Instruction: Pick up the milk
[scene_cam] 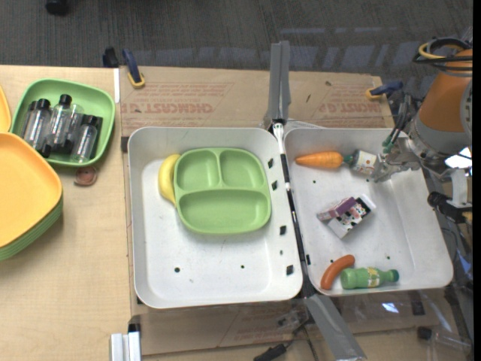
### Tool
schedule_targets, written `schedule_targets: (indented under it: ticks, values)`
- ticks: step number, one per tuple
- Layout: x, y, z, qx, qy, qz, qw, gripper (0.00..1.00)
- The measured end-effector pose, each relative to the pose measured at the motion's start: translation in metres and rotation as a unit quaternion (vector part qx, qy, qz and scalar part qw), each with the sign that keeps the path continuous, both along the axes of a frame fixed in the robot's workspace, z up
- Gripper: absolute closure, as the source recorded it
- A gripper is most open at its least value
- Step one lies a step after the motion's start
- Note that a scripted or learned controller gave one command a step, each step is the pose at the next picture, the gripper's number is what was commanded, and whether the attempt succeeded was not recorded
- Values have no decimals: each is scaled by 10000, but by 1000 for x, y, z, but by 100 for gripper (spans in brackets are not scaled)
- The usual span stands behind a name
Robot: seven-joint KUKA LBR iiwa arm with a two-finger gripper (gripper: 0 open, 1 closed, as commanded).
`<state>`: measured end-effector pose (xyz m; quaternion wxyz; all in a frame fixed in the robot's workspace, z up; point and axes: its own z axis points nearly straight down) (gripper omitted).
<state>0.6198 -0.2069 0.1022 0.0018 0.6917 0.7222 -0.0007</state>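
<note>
Nearest the camera, well in front of the milk (364, 160), a green bottle (368, 277) lies on its side at the front wall of the right bin (440, 265). A red-orange sausage (337, 271) touches its base end (the end pointing away from the arm). Between these and the milk, about mid-bin, a purple-and-white packet (346, 215) lies flat and apart from everything else.

To the milk's left, across the divider, the left bin (218, 269) holds a green divided plate (222, 189) with a yellow piece (165, 179) tucked under the plate's far-left edge.

The milk itself is a small white carton in the back part of the right bin, close to the rear wall. The gripper (382, 168) is just beside the milk on its right, down at bin level and seeming to touch it; whether the pincer is apart, together or clamped on the carton cannot be told from this angle. The grey arm with its orange band (443, 111) rises to the right of the milk. Just to the milk's left, a carrot (319, 159) lies with its green end toward the carton.

Far off to the milk's left, on the bench, a stack of orange plates (26, 194) sits beside a green tray (101, 100) holding several dark-capped vials (60, 126). Behind the milk, brown cardboard (195, 100) lies under both bins.
</note>
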Motion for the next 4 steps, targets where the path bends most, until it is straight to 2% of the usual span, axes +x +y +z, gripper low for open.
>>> schedule_targets:
  ticks: [1, 2, 3, 4]
  values:
    - [34, 83, 137, 10, 9, 390, 9992, 100]
    - [39, 89, 54, 12, 14, 613, 9981, 100]
    - [40, 140, 144, 7, 6, 1655, 9862, 100]
    - [16, 132, 99, 14, 17, 3426, 9395, 100]
